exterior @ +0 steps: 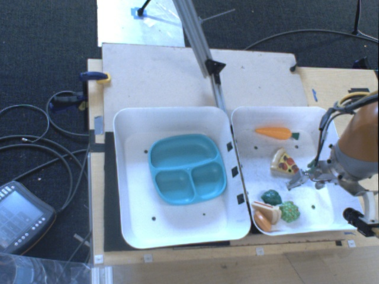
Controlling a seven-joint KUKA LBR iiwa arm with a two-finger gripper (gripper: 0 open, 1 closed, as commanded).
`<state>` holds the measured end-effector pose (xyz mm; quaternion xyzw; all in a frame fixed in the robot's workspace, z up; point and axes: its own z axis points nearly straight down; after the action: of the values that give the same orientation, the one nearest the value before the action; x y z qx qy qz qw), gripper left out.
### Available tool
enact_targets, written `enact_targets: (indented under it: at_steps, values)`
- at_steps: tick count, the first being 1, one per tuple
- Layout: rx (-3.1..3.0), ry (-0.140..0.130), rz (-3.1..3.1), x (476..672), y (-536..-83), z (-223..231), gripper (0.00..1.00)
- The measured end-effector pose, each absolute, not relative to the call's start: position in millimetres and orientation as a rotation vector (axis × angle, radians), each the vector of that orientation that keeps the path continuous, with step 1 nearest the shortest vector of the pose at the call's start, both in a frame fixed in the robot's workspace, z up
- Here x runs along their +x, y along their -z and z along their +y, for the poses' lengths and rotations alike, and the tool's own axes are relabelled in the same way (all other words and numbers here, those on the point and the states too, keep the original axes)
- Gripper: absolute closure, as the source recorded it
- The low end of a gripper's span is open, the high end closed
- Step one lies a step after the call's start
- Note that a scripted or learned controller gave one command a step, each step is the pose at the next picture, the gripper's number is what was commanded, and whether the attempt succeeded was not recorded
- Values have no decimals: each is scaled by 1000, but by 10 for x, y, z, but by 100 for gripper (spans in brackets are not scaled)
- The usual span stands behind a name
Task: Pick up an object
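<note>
The robot's metal two-finger gripper is seen lowered into the right-hand shallow white bin; whether its fingers are open or closed cannot be told. A toy pizza slice is placed just beside the fingers, a dark green toy and a light green broccoli below them, and an orange plastic carrot farther above.
</note>
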<state>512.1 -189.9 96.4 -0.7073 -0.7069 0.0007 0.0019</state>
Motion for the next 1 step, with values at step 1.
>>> enact_targets:
  at_steps: [1]
  values:
    - [-2225,3,-2223,5140,-1100,-1908,100]
